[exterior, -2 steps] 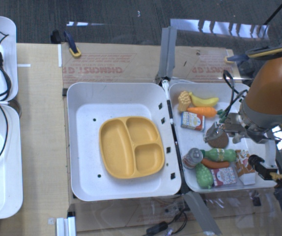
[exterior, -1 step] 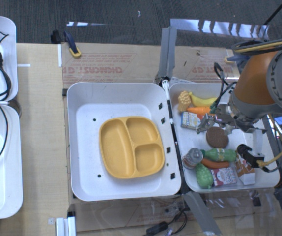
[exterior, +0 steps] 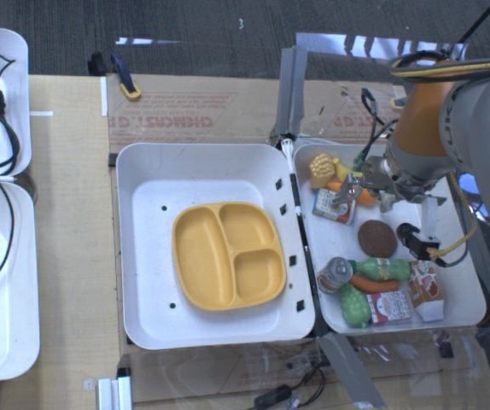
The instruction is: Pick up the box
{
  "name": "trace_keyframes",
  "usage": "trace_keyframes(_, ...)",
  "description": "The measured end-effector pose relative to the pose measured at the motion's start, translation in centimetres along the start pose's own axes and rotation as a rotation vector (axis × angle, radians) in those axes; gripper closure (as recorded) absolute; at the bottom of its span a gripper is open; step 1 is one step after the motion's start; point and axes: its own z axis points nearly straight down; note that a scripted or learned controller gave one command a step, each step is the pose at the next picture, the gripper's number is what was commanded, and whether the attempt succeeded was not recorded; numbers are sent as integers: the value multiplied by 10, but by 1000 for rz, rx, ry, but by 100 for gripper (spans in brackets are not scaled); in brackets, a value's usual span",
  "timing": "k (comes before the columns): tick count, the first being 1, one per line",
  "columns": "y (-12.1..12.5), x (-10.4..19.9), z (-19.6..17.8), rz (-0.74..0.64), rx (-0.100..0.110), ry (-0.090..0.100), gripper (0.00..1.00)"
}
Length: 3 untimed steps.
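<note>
A small blue, red and white box [exterior: 330, 207] lies flat in the upper left part of the right bin [exterior: 475, 301]. My gripper [exterior: 349, 193] hangs right over the box's upper right corner, reaching in from the right under the orange-banded wrist [exterior: 422, 122]. The gripper body hides that corner of the box. A red and white box [exterior: 390, 307] lies at the bin's front edge. A small upright carton [exterior: 427, 290] stands beside it at the front right.
The right bin also holds a yellow corn toy [exterior: 320, 167], an orange piece [exterior: 364, 196], a brown round item [exterior: 377, 238], a tin can [exterior: 339, 272], a green bottle [exterior: 383, 269], a carrot [exterior: 373, 285] and a green vegetable [exterior: 354, 306]. A yellow divided plate [exterior: 228, 254] lies in the left bin [exterior: 142, 229].
</note>
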Motion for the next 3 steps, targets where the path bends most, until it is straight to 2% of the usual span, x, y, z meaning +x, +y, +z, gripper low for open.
trace_keyframes(1,-23,16,-1,-1,-5,-2,0)
trace_keyframes(2,-19,34,-95,-227,7,-2,0)
trace_keyframes(3,-88,3,-89,-311,8,0,0)
